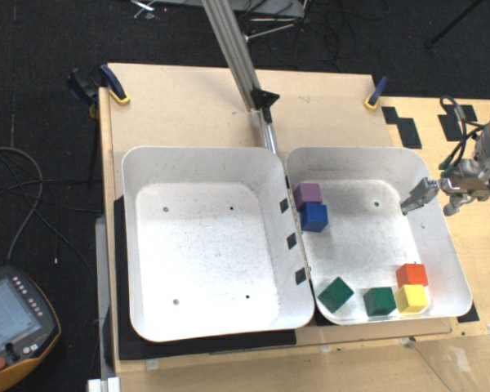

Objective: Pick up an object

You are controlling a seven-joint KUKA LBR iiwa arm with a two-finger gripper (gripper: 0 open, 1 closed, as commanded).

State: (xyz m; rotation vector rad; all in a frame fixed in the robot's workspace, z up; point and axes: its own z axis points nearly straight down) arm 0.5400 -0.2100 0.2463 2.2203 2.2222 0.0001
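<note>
The right bin (367, 160) holds several small blocks. A purple block (309, 192) touches a blue block (314, 216) near its left wall. Along the front edge lie a dark green block (336, 293), a green block (380, 300), a yellow block (412, 299) and an orange block (412, 273) just behind the yellow one. My gripper (429, 207) hangs over the bin's right rim, open, with nothing between its fingers. It is well to the right of the purple and blue blocks and behind the orange one.
The left bin (147, 170) adjoins the right one. A slanted metal pole (233, 43) runs from the top down to the seam between the bins. Clamps sit at the bench's back corners, and a teach pendant (12, 325) lies at lower left.
</note>
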